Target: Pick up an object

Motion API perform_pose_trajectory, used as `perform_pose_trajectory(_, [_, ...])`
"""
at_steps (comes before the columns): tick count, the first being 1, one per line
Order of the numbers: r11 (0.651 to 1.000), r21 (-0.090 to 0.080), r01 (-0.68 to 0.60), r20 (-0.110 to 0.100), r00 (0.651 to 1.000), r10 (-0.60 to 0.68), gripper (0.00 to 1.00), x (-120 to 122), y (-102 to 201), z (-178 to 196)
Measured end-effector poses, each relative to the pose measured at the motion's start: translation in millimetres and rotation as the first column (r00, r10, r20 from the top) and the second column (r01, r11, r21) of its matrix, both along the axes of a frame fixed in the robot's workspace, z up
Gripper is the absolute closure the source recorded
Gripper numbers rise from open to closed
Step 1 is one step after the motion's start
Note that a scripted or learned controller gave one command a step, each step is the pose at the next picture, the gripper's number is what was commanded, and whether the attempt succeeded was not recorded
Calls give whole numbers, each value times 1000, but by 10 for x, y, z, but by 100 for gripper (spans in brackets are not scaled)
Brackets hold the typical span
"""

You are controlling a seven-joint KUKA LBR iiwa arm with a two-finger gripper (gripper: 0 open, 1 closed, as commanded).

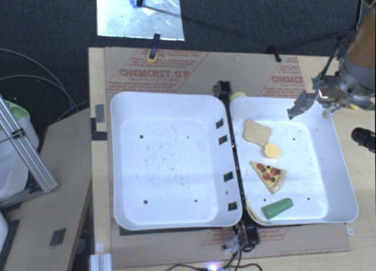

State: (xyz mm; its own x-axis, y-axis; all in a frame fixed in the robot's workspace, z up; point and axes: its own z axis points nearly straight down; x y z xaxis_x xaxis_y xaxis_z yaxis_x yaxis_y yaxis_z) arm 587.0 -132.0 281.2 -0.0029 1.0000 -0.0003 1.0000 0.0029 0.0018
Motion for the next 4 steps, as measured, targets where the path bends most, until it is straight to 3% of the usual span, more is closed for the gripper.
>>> perform_pose_trajectory(1, [1000,4,-6,-11,1000,6,0,-313,600,-1027])
perform_pose_trajectory(2, [1000,2,-5,0,1000,5,0,-694,901,-582])
perform_pose_trajectory(3, [1000,1,6,-6,1000,-6,0,-1021,426,-1324])
perform_pose_trajectory(4, [1000,0,-1,-1,1000,1,0,-535,412,-1986])
